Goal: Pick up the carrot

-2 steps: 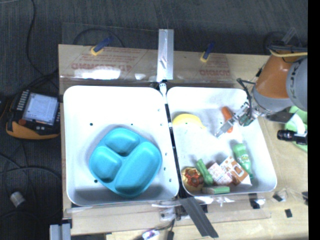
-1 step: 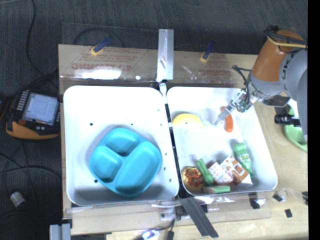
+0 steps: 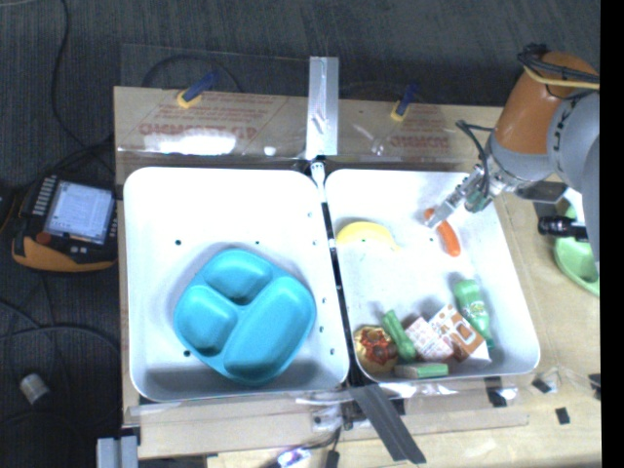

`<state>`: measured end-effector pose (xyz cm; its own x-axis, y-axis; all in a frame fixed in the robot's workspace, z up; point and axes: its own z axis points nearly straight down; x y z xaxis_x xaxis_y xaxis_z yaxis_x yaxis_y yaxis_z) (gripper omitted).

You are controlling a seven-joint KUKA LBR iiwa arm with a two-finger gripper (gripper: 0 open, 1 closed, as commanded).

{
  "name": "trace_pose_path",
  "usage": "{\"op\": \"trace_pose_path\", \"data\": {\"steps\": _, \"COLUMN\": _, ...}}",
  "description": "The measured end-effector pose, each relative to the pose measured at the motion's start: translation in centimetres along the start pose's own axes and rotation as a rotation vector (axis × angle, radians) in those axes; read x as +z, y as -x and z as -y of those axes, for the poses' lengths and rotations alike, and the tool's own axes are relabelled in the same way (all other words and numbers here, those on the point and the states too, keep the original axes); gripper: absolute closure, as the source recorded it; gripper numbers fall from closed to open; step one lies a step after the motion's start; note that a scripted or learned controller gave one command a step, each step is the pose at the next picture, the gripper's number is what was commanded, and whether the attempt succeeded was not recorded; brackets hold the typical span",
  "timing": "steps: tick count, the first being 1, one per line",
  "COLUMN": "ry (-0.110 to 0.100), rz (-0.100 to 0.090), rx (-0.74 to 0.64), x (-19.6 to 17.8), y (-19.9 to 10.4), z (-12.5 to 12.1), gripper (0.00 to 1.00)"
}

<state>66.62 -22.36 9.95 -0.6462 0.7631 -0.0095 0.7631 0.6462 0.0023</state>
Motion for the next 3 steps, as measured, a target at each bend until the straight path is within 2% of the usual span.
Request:
{"op": "trace_pose_path", "data": {"steps": 1, "ry": -0.003, "rz": -0.008, "rx": 0.103, "x": -10.6, "y": -2.0, "z": 2.5, "gripper": 1.00}}
{"op": "trace_pose_path", "data": {"steps": 3, "ry": -0.002, "rz": -0.008, "rx": 0.101, "x": -12.2, "y": -2.0, "z": 2.2, "gripper": 1.00}}
